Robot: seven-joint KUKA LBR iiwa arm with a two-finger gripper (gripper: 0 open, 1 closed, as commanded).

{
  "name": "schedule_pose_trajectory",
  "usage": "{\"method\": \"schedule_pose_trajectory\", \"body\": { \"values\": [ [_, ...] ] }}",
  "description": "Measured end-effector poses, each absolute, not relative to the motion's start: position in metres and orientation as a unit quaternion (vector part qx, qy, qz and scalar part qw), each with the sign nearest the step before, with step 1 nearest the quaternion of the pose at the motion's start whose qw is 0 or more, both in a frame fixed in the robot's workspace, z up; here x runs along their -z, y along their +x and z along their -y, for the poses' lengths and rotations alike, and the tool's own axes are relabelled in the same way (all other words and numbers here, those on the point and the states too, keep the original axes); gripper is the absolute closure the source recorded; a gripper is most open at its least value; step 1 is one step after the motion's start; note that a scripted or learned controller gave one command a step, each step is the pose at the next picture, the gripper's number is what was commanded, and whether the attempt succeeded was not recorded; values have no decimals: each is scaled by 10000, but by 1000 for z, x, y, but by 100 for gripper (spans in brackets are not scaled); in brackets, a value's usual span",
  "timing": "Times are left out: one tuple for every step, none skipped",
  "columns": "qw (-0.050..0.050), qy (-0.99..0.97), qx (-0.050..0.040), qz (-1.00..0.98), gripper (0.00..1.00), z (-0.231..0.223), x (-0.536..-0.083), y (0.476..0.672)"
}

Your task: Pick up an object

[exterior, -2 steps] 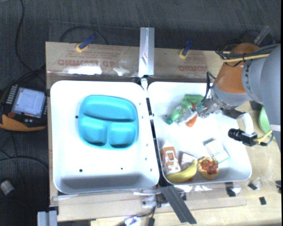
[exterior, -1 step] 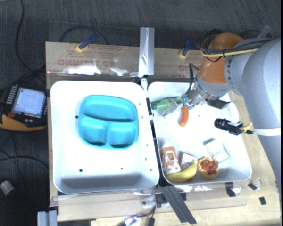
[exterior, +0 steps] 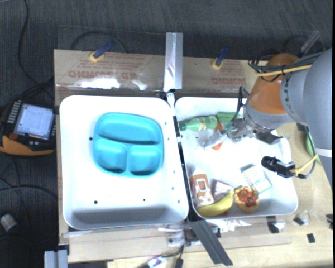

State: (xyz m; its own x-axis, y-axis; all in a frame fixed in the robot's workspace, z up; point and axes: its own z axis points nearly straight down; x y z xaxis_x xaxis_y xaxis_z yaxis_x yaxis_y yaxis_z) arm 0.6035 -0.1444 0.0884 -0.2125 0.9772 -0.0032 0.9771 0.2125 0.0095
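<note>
Bench (exterior: 117,71): brown board top carrying two shallow white bins side by side. Left bin (exterior: 78,205) sits touching the right bin (exterior: 279,205) along a shared middle edge. Behind the left bin, a clear plastic sheet (exterior: 109,71) lies flat on the board (two clips, blue and yellow, pin its far edge).

arm (exterior: 315,94): grey | orange band (exterior: 266,96) | yellow and black cables (exterior: 279,66)

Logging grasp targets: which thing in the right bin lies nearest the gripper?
The green bottle, on its side at the bin's far edge beside the gripper; the banana lies at the near edge.
</note>
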Motion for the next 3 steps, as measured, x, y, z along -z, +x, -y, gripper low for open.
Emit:
{"method": "schedule_pose_trajectory", "body": {
  "values": [
    [54,6308,-14,-7759,0,115,-88,647],
    [41,6282,-11,-7781,0,135,-89,589],
    [1,5472,37,-8370,0,118,-89,651]
  ]
}}
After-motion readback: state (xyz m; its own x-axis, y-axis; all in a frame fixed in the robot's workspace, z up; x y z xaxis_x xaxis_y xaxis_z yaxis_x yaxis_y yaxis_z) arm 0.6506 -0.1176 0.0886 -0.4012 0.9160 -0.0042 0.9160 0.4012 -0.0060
